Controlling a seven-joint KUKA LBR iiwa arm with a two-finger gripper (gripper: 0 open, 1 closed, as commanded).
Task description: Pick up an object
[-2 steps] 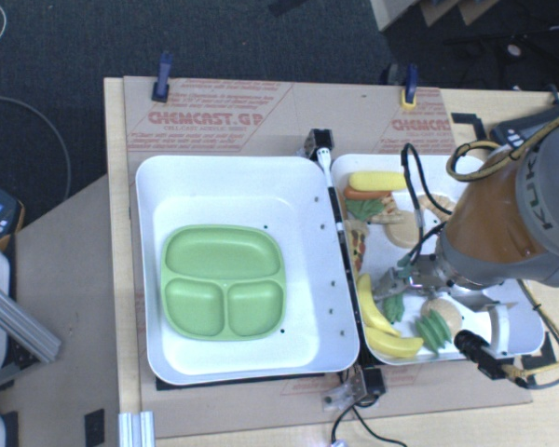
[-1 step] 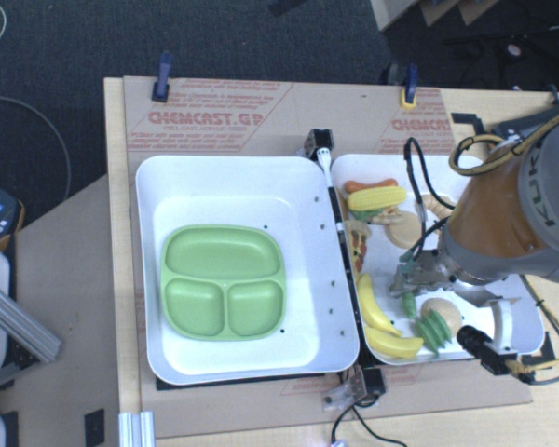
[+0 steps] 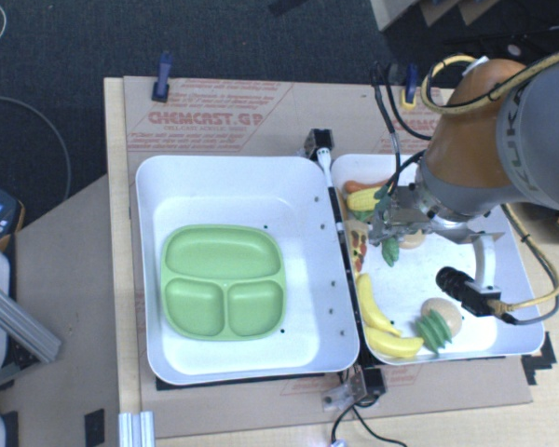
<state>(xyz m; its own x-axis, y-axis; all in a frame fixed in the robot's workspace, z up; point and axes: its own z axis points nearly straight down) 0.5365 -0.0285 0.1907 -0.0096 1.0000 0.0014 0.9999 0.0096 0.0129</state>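
We see the tool (image 3: 391,236) low in the right bin (image 3: 503,338), at about ten o'clock of that bin's floor, with the grey arm (image 3: 503,147) coming down from two o'clock. Its spread is hidden by the wrist above it, so we cannot tell how wide it stands. Something small and green hangs or lies just under it, touching or nearly so; we cannot say it is held.

The likeliest things to lift lie around it. A banana (image 3: 377,319) runs along the bin's nine-to-seven o'clock side, and a smaller yellow piece (image 3: 361,198) sits at eleven o'clock, just beside the tool. A pale round piece with a green ribbed one (image 3: 438,322) rests at six o'clock, near the banana's end.

We judge these to be light toy food, stiff and smooth, so rather slippery; the banana is best taken across its narrow middle.

The left bin (image 3: 158,189) carries a green tray (image 3: 224,282).
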